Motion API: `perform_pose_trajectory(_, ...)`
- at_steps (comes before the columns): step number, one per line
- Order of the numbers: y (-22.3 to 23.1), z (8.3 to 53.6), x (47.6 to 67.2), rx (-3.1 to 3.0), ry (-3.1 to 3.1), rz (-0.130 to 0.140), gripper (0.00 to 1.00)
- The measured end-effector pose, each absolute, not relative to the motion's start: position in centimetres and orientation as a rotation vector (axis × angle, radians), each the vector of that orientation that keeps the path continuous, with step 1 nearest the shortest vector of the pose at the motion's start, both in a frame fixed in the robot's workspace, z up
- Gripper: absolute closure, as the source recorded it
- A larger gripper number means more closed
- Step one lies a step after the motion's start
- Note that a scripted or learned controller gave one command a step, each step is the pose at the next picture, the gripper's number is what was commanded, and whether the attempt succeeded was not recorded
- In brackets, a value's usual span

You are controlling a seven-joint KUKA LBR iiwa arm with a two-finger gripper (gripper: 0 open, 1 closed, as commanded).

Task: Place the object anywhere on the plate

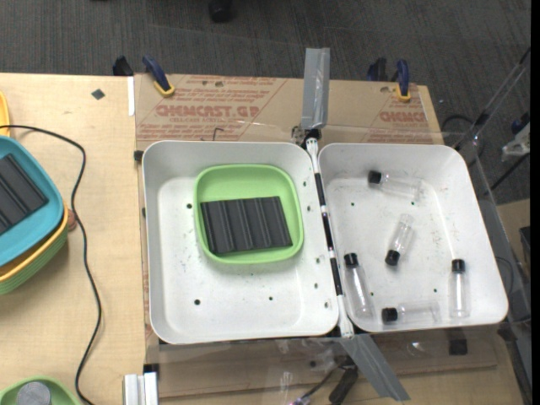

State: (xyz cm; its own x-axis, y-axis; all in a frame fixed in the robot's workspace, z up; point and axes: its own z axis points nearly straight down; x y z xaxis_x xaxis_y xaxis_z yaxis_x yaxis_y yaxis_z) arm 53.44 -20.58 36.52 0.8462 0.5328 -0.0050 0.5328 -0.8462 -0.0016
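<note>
A green square plate (249,184) lies in the left white bin (169,251), with a dark ribbed rectangular piece (247,224) resting on it. In the right white bin (472,226) lie several clear tubes with black caps: one near the back (390,181), one in the middle (398,241), one along the left wall (355,281), one at the right (458,287) and one at the front (409,314).
Stacked teal and green plates (29,218) sit at the left edge of the wooden bench, with a black cable (84,251) running past them. Cardboard (219,108) clamped behind the bins lines the back.
</note>
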Motion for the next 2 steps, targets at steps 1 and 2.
perform_pose_trajectory(1, -22.2, 35.7, 55.7, -3.113, -0.423, 0.01, 0.0)
perform_pose_trajectory(2, -21.3, 29.3, 55.2, -3.123, -0.33, 0.01, 0.0)
